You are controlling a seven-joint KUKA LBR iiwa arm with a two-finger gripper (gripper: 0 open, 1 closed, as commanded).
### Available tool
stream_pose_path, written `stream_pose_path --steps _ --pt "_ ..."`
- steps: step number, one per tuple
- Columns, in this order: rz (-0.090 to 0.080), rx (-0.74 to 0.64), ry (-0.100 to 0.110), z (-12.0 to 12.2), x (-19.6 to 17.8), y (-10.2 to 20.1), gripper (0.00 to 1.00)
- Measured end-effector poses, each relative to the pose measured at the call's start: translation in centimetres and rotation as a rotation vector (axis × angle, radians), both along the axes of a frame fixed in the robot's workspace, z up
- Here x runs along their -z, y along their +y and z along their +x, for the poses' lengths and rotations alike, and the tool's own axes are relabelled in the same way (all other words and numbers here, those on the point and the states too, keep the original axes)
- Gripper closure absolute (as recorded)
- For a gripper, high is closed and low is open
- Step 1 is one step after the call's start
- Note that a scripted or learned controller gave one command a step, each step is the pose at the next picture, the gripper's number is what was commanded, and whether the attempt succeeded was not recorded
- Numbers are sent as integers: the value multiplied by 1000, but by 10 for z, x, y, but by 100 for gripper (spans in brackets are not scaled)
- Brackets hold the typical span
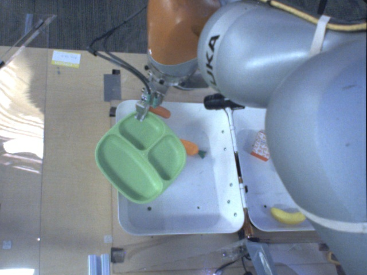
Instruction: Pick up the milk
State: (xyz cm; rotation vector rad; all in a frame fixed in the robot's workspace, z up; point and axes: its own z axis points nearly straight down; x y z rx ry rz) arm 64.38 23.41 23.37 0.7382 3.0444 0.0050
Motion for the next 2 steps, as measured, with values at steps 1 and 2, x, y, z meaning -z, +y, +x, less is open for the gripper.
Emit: stream_pose_path --steps 1,2 --pt "-4 -802 0 8 -42 -37 100" --pt "-4 -519 5 -22 -38 -1 100"
